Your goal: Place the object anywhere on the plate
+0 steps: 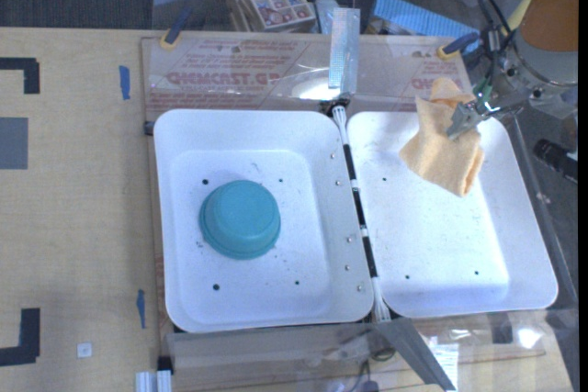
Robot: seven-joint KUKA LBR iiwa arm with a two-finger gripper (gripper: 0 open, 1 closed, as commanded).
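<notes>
- Look to two o'clock in the camera view: your small dark two-finger gripper (462,118) sits over the far right part of the right-hand shallow white bin (478,271).
- Its fingers pinch the upper right edge of a soft, crumpled yellow-orange cloth (443,153); you can see the fabric gathered between them, so it is clamped on the cloth.
- The cloth hangs and spreads from the gripper toward seven o'clock, its lower folds lying over the bin's floor; whether they rest on it or hover just above, you cannot tell.
- The cloth's top corner rises to the bin's far rim, near the clear plastic sheet (230,69) with red lettering that lies behind both bins.
- Above the gripper, at one o'clock, you see the grey arm with its orange band (556,14) and a bundle of dark cables running toward the wrist.
- At nine o'clock from the gripper, well apart, the left-hand shallow white bin (184,289) holds a round teal plastic plate (241,218), set upside down like a low dome, left of that bin's centre.
- The cloth and the teal plate are in different bins, with the joined rims between them.
- Both bins rest on a pale wooden bench (64,225) with blue tape marks.
</notes>
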